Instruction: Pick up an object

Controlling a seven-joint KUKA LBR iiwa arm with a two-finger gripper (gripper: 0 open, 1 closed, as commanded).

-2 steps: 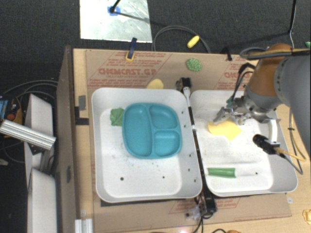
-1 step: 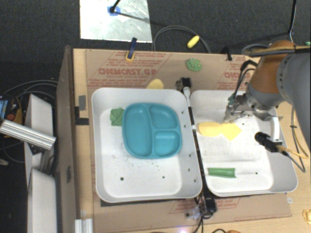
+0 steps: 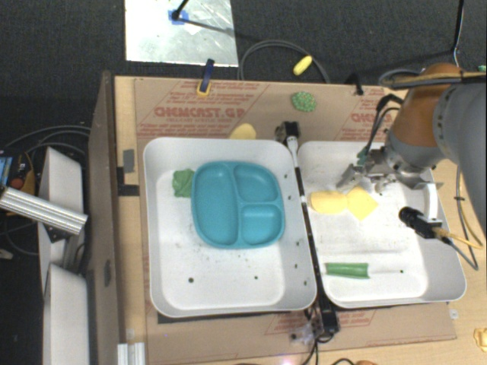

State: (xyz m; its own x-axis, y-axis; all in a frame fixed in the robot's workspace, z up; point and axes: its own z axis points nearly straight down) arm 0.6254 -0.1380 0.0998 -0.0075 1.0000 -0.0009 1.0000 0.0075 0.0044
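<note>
The right white bin (image 3: 426, 280) holds a pale yellow rounded piece (image 3: 327, 201) with a brighter yellow piece (image 3: 362, 204) touching its right side. A green stick (image 3: 347, 269) lies near that bin's front. My gripper (image 3: 364, 179) hangs over the back of the right bin, just above and behind the yellow pieces. Its fingers are spread with nothing between them. The grey arm with its orange band (image 3: 418, 120) comes in from the right.
The left white bin (image 3: 163, 280) carries a blue divided plate (image 3: 237, 204) with a small green thing (image 3: 183, 182) at its left edge. Behind the bins, a yellow item (image 3: 243, 132) and a green round item (image 3: 304, 101) lie on the cardboard.
</note>
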